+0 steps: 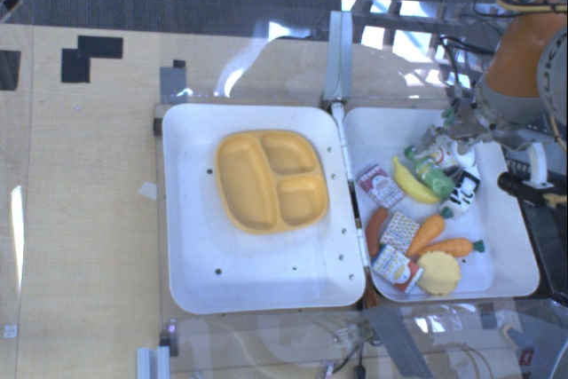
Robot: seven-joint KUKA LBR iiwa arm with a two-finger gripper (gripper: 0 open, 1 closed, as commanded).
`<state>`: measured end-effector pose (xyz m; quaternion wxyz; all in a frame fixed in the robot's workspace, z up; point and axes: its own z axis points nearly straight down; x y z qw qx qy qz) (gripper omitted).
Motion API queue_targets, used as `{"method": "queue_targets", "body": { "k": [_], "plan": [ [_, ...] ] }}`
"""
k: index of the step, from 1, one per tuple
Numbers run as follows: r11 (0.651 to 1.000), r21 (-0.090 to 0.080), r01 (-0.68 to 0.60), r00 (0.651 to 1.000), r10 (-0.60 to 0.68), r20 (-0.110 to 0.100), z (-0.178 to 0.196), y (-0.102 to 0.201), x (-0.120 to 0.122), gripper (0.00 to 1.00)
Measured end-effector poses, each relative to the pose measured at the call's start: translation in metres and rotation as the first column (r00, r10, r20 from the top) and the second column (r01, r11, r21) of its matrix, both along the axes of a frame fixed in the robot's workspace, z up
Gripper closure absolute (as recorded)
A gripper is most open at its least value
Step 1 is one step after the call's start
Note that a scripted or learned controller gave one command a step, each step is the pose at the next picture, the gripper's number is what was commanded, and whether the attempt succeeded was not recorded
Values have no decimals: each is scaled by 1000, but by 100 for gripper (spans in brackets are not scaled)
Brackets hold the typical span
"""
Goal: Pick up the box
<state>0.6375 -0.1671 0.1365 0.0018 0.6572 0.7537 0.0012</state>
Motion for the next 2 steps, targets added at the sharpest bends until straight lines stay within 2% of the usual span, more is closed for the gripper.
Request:
{"method": "queue_targets", "body": {
  "k": [1, 2],
  "plan": [
    [999, 0, -41, 999, 41, 1, 14, 56, -12, 0],
    [987, -5, -159, 987, 159, 20, -39, 66, -21, 0]
  ]
}}
